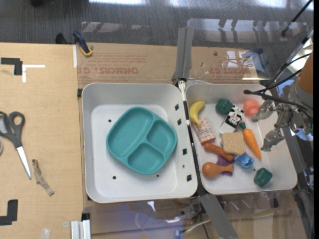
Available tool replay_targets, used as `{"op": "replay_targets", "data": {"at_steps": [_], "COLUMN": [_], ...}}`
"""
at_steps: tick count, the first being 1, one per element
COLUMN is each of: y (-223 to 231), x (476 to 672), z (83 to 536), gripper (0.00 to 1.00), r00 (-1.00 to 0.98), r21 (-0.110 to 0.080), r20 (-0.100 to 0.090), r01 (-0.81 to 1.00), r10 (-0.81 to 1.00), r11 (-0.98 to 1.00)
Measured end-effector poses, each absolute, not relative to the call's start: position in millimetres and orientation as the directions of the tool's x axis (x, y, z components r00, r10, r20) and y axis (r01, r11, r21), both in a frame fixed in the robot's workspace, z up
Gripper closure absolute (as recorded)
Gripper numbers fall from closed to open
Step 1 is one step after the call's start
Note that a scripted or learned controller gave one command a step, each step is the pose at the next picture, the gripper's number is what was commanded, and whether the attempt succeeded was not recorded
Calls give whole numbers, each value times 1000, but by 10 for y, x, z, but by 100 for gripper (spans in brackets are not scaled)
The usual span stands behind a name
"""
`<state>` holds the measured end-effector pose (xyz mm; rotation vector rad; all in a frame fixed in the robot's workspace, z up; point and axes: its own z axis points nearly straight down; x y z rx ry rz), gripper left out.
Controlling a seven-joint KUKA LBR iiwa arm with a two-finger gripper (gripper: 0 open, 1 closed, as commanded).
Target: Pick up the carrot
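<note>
The carrot is orange with a small green top and lies slanted in the right bin, toward its right side, next to a tan slice of bread. My gripper hangs over the right edge of that bin, just right of the carrot and a little above it. Its two metal fingers stand spread apart, open, with nothing between them. The carrot rests on the bin floor, apart from the fingers.
The right bin also holds a banana, a dark green piece, a pink piece, a drumstick, a blue piece and a green pepper. A teal divided plate sits in the left bin. Scissors lie far left.
</note>
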<state>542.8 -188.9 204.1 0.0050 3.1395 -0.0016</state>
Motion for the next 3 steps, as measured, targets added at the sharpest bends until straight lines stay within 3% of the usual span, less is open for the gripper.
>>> {"op": "replay_targets", "data": {"at_steps": [1, 2, 3], "y": [-2212, -2196, -1536], "x": [5443, 5467, 5543], "z": [924, 1029, 1691], "gripper": [0, 100, 100], "r00": [-983, -984, -943], "r21": [0, -1, 1], "r20": [-3, -8, -3], "r01": [182, 177, 333], "r10": [182, 177, 333], "r11": [983, 984, 943]}}
